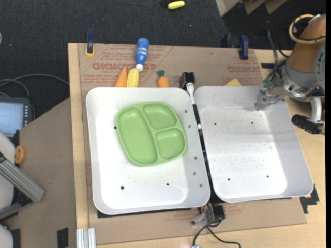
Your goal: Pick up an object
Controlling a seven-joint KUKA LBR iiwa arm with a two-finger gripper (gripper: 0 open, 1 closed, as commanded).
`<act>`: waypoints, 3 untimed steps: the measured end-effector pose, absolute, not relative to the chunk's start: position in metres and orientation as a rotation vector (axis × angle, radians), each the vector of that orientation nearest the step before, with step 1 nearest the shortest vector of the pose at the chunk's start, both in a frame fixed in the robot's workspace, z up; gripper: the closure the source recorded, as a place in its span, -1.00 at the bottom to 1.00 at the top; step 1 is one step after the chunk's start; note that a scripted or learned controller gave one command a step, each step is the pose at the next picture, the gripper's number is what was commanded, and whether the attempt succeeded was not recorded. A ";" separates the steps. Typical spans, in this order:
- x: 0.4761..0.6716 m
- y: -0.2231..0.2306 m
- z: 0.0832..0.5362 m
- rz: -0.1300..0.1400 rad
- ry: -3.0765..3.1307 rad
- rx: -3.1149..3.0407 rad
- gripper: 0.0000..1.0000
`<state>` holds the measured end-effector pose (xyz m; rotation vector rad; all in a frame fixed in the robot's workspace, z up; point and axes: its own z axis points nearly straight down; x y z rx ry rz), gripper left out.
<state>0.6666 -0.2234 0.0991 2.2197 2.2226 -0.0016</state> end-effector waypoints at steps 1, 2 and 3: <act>0.667 -0.220 0.114 0.002 2.219 2.218 1.00; 0.667 -0.224 0.107 -0.001 2.220 2.220 1.00; 0.667 -0.224 0.106 -0.001 2.221 2.219 1.00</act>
